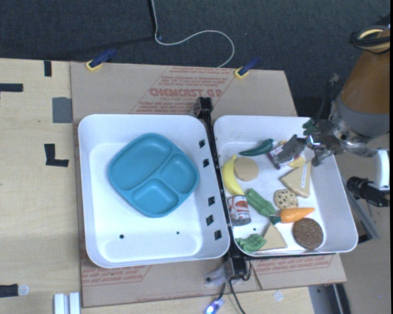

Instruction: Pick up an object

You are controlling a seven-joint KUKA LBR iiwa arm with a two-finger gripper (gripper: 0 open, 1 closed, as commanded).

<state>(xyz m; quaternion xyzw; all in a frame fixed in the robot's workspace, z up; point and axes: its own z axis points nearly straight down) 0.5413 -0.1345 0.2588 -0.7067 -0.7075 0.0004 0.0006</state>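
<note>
The grey two-finger tool (295,150), finger state I cannot tell, is hovering near the right white bin's (334,195) far edge, needing to descend onto the pale cheese wedge (296,180).

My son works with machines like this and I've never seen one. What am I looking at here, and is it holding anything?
This is one picture from a camera fixed above a workbench, looking down at a slant. The grey and orange shape at the right is a robot arm; at its end is a two-finger claw for grasping things. On the bench sit two shallow white bins. The left bin contains a blue divided plate. The right bin contains toy food: a banana, a green pepper, a carrot, a cookie, a cheese wedge, a small can and a brown round patty. The claw hangs over the right bin's upper part. I cannot see anything between its fingers, so it does not appear to hold anything.
</note>
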